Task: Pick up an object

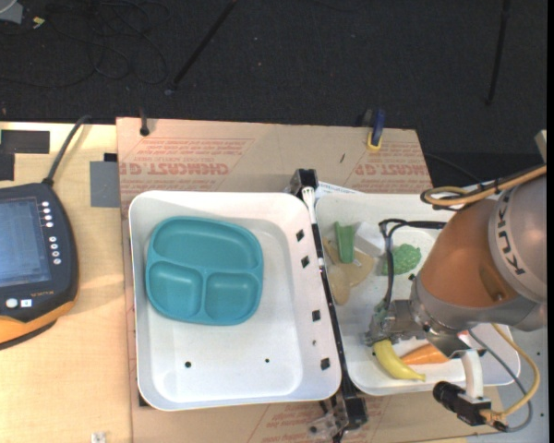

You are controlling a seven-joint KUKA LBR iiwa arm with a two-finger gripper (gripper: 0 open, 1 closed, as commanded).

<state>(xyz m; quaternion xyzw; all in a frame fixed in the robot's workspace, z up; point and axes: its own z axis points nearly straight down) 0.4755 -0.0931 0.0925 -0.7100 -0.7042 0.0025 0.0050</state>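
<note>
The arm (485, 261) came in from the right and leaned over the right bin (362, 381). Its orange band and grey wrist covered much of that bin. The tool (385, 326) was low in the bin, near its front part, but it was small and dark below the wrist, so I could not tell how it was set or whether it had hold of anything.

Just beside the tool, toward the front edge, a yellow banana (394, 363) lay on the bin floor. An orange carrot (427, 357) lay next to the banana, on its right, partly under the wrist. These two seemed to touch each other or nearly so. Further back in the same bin, a green piece (345, 241) lay near the left wall, with a pale beige piece (343, 275) in front of it. A round green thing (406, 257) lay between them and the arm, close to the orange band.

The left bin (222, 377) held a teal plate (203, 270) with three compartments, placed in the back left part of the bin. Both bins stood side by side on a sheet of cardboard (258, 160) on the bench (55, 377). A control tablet (23, 247) with a dark screen lay on the bench, well apart to the left.
</note>
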